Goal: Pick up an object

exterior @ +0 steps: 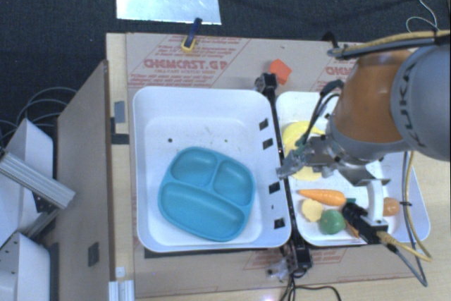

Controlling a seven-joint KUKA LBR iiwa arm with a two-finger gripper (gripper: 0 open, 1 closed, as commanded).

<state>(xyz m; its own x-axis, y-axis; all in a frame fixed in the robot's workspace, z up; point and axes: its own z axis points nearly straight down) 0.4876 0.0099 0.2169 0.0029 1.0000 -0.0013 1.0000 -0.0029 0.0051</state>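
Targeting carrot [321, 196] at 4 o'clock in right bin [421, 222] | stiff, smooth, light; you'd grip mid-length across its width | pincer [299, 164] just above it, opening: cannot tell

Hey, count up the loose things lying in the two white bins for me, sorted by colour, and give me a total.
Blue: 1, the divided plate in the left bin.
Orange: 1, the carrot in the right bin.
Green: 1, the round piece.
Yellow: 2, the piece beside the green one and the larger one partly under the arm.
Total: 5 that I can make out; the arm hides part of the right bin.
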